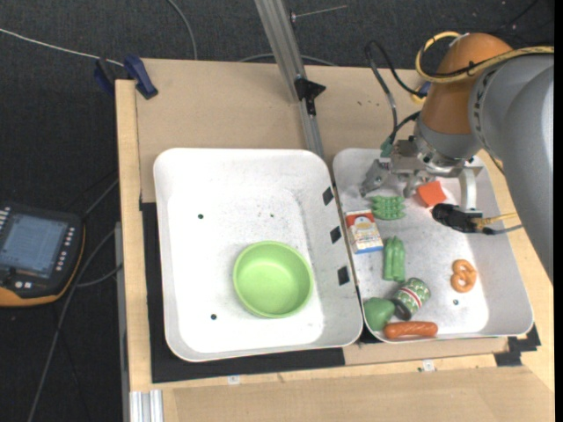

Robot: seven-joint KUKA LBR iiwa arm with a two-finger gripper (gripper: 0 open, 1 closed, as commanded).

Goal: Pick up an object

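The arm reaches into the right bin [506, 310] with its claw [387, 181] low over the far end, just above a knobbly green toy [386, 207]. This looks like the approach step; nothing sits between the fingers, and whether they are spread or closed I cannot tell. The next move likely calls for a straight descent onto that ridged piece (soft plastic, by its look). Close by lie an orange block [430, 193], a small printed carton [363, 233], a smooth green bottle [393, 258], a pretzel [463, 275], a striped can [411, 295] and a glossy sausage [410, 330]. The left bin [185, 183] holds a round green bowl [272, 278].
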